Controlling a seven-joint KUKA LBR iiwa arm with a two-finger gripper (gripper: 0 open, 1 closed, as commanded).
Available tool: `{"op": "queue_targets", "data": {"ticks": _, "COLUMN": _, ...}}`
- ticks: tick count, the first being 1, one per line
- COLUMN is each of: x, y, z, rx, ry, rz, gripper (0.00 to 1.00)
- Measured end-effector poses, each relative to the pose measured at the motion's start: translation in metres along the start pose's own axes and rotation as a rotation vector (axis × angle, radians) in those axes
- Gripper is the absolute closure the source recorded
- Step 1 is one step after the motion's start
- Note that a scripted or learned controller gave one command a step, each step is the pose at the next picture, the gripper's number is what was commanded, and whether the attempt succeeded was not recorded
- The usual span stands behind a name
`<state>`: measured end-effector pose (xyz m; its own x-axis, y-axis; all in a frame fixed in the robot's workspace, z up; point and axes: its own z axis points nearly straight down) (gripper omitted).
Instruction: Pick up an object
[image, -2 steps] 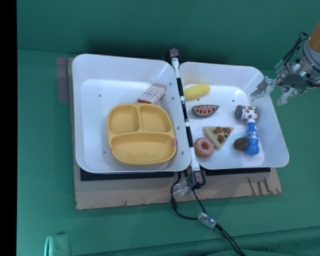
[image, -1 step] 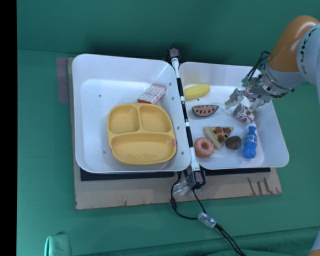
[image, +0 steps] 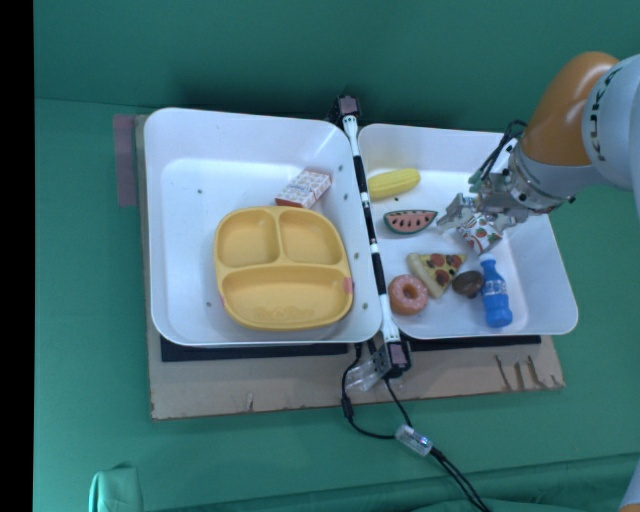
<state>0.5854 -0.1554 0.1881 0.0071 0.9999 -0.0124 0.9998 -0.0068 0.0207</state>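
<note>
The gripper (image: 478, 222) hangs in the right bin (image: 560, 300) with fingers seemingly spread and nothing pinched, so picking is at the approach step; next it must descend onto the pizza slice (image: 436, 268) just below-left of the fingers and close

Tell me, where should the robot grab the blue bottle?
Probably around the middle of the blue bottle, coming straight down from above. It lies flat in the right bin, cap toward the gripper, so its long sides are the ones to pinch. The brown cookie sits close on one side, so go carefully.
</note>
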Motion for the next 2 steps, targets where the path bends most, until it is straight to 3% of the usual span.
{"op": "queue_targets", "data": {"ticks": 1, "x": -0.003, "y": 0.003, "z": -0.017, "rx": -0.016, "ry": -0.005, "rz": 0.007, "gripper": 1.0}}
{"op": "queue_targets", "data": {"ticks": 2, "x": 0.082, "y": -0.055, "z": -0.097, "rx": 0.01, "ry": 0.01, "rz": -0.002, "gripper": 1.0}}
